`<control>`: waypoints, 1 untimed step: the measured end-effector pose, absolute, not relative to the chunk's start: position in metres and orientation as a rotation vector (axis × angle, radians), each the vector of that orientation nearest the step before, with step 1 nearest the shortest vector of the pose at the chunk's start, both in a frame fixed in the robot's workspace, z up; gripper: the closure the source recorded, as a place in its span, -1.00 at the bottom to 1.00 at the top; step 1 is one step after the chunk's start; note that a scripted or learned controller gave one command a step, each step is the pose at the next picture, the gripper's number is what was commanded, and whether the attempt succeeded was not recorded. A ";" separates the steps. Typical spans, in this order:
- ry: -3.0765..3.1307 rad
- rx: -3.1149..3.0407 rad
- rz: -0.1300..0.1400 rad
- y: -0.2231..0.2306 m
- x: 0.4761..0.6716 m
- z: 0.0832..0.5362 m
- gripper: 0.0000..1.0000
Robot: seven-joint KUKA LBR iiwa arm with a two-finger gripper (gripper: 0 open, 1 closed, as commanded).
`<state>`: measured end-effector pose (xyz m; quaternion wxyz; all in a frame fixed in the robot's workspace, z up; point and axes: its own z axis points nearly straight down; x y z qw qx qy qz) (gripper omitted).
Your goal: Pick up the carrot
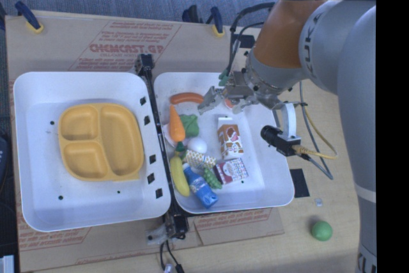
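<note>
— Metal fingers of the gripper [220,101] hang over the right bin [275,192], spread apart, nothing between them.

— What's crowding it?

— A sausage [186,98] just beside the tips, a carton [230,139] below, green leafy thing [190,124], banana [179,177], blue bottle [200,189]. Yellow tray [101,140] in the left bin [32,201], cardboard [121,45] underneath.

— And the carrot [176,124]?

— Upright near the bin's left wall, left and below the fingers, apart from them.

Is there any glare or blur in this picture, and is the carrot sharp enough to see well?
Camera view: bright glare washes out the top edge; the carrot is evenly lit and fairly sharp against the white bin; the hand above it looks slightly soft, its fingers hard to make out; small items near the banana blur together.
</note>
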<state>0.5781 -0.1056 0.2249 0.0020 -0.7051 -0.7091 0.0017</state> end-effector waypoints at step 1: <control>-2.333 -2.104 0.003 -0.095 0.611 0.091 -1.00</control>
